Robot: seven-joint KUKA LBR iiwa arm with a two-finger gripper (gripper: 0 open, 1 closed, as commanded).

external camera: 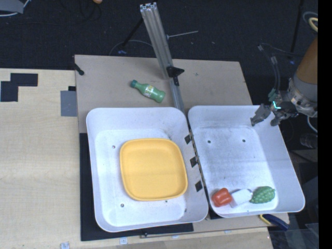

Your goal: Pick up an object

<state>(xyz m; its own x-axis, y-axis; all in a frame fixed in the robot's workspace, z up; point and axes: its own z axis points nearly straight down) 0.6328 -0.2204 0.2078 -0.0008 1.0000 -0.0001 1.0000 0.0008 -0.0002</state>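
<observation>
Three small things lie bunched in the near corner of the right bin (244, 154): a red pepper (221, 196), a white piece (240, 196) and a green lump (262, 194), side by side in a row. The end effector (270, 114) hangs over that bin's far right corner, holding nothing, and whether it is spread I cannot tell. From it the row lies well apart, toward the near rim.

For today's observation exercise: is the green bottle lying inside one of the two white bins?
No: the green bottle lies on its side on the bench board behind the left bin, outside both bins.
</observation>
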